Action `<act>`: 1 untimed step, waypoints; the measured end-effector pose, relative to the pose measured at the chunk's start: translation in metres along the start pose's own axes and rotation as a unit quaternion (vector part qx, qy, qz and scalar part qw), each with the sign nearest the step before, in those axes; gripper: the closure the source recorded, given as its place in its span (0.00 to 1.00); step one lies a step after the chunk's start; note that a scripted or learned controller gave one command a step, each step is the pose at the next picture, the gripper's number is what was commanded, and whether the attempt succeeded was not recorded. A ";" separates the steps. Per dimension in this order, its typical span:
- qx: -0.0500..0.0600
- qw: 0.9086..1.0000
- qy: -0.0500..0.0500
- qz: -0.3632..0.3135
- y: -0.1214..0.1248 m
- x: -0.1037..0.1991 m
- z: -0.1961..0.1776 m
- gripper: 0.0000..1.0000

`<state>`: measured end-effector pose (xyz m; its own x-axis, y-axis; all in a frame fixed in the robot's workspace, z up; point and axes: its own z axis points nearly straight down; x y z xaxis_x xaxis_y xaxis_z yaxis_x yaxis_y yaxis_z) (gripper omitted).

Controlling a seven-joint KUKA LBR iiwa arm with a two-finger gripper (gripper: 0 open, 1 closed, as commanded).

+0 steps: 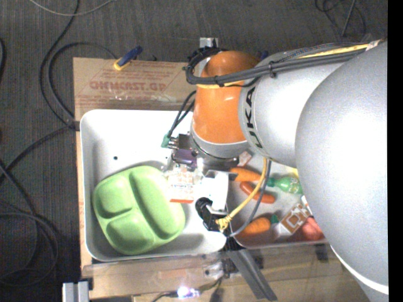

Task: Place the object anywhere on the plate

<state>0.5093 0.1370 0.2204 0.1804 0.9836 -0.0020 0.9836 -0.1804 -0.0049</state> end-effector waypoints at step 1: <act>0.000 1.000 0.000 0.000 0.000 0.000 0.000 0.00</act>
